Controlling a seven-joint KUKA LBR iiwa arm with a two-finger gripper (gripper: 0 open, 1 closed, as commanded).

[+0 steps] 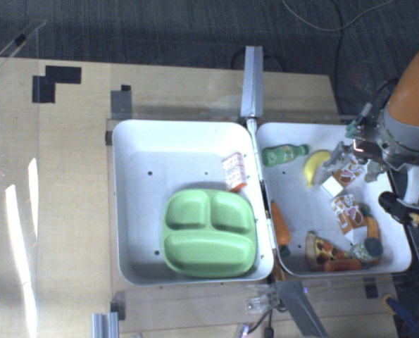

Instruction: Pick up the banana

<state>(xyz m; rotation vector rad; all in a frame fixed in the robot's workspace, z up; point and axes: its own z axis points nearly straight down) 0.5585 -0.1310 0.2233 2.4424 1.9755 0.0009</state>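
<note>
The yellow banana (315, 166) lies in the upper part of the right bin (297, 196), just right of a green bottle (284, 154). The arm reaches in from the right, its orange band at the view's edge. My gripper (348, 153) hangs over the bin's upper right area, close to the banana's right end and above a small printed carton (344, 175). Nothing yellow shows in the gripper; the banana rests on the bin floor.
The right bin also holds a second printed carton (345, 212), a carrot (280, 227), a pizza slice (326, 253) and small toys at the lower right corner. In the left bin (135, 189) sit a green divided plate (210, 232) and a snack packet (234, 171).
</note>
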